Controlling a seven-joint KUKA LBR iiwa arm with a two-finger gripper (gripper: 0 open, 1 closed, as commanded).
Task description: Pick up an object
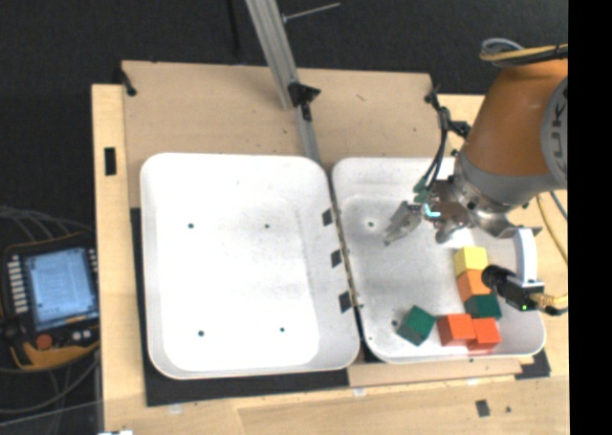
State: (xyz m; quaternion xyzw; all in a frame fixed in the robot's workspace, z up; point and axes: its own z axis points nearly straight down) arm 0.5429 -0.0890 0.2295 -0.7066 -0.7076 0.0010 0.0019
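The gripper [413,219] hangs over the upper middle of the right bin [368,184], with the grey and orange arm [516,127] reaching in behind it from the right. Its two fingers [398,225] point down and to the left, and they seem to stand a little apart with nothing between them, though the view is too small and blurred here to be sure.

The blocks all lie below and to the right of the gripper, well apart from it, along the bin's right side and lower corner. Nearest is a yellow block [470,259], with an orange block [470,284] touching it just below and a dark green block [484,306] under that. Further down sit two orange-red blocks [469,330] side by side, and a green block [416,325] lies alone to their left, almost straight below the gripper.

To the gripper's left, the left bin [239,261] sits on the worktop [210,108].
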